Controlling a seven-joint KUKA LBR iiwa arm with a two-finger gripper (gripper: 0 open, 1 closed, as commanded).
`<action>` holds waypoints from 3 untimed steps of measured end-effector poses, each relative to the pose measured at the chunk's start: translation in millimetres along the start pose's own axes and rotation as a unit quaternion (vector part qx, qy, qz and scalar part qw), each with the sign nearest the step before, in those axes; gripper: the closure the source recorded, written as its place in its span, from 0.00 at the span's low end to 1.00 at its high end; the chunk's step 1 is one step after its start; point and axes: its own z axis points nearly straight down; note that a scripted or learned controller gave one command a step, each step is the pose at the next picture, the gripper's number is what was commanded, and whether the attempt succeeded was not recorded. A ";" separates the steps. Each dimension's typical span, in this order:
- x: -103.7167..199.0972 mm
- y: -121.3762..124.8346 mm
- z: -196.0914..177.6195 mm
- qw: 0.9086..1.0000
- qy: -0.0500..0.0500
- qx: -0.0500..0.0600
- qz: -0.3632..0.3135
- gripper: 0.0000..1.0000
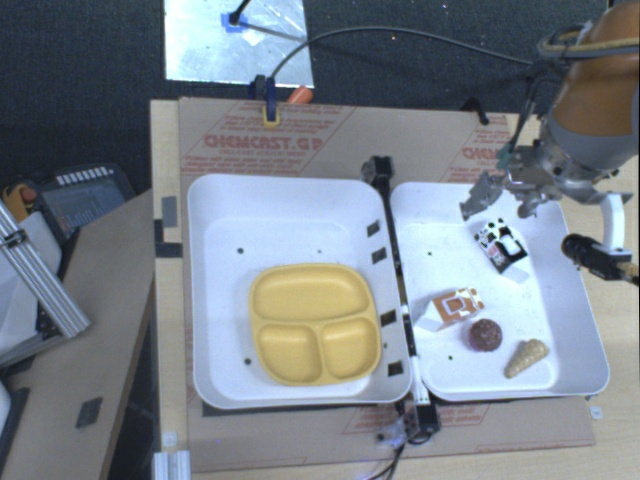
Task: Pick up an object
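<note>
the grey two-finger gripper [503, 196] hangs over the right white shallow bin [570, 298] at its 12 o'clock edge, fingers spread apart, holding nothing. at the gripper's 6 o'clock lies a small black-and-white block [500, 245], just below the fingertips.

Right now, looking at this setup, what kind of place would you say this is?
Probably a robotics lab test bench. A grey and orange arm hangs over two white bins, one holding a yellow divided tray, the other small toy foods such as an ice cream cone. Cables trail over cardboard sheeting.
</note>
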 end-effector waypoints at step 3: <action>0.2 11.7 151.6 1.000 0.000 0.002 0.002 0.00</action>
